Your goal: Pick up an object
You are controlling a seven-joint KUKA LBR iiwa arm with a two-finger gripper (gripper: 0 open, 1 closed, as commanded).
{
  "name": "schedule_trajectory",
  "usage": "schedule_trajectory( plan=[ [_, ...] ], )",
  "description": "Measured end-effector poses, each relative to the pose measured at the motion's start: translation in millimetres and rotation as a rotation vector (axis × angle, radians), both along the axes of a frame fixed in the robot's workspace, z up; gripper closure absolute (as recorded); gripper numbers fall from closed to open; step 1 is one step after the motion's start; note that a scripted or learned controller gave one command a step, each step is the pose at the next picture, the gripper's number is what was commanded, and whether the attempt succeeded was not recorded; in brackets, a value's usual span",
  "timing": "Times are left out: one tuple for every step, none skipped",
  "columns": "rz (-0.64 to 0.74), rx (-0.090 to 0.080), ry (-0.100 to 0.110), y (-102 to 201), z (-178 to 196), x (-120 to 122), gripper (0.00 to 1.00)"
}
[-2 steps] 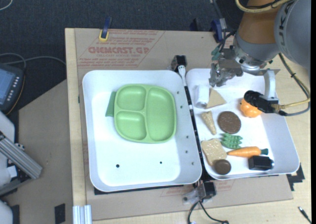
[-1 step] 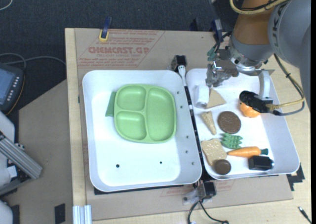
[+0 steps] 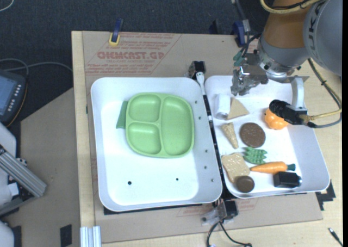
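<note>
My gripper point(image 3: 241, 85) hangs over the far left part of the right bin point(image 3: 310, 150), with nothing visibly held in it. Just below it in the view lie a tan wedge point(image 3: 238, 109) and a small white cylinder point(image 3: 222, 105). Further toward the front are a tan bread slice point(image 3: 229, 134), a brown round cookie point(image 3: 253, 134), a green leafy piece point(image 3: 254, 156) and a carrot point(image 3: 268, 167). An orange fruit point(image 3: 273, 122) sits to the right of the wedge.
A square cracker point(image 3: 234, 165), a small brown disc point(image 3: 244, 184) and a black block point(image 3: 286, 179) lie along the right bin's front. The left bin point(image 3: 109, 170) holds a green divided plate point(image 3: 160, 124). The bins' rims meet at a ridge point(image 3: 209, 126).
</note>
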State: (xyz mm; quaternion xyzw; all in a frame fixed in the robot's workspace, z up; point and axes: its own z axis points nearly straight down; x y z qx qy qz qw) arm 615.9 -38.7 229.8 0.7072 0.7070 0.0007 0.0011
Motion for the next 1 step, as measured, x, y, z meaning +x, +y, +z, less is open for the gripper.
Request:
schedule_trajectory(
  plan=[
    [0.002,0.0,-0.001,0.8,5.1,7.4,1.0]
  ],
)
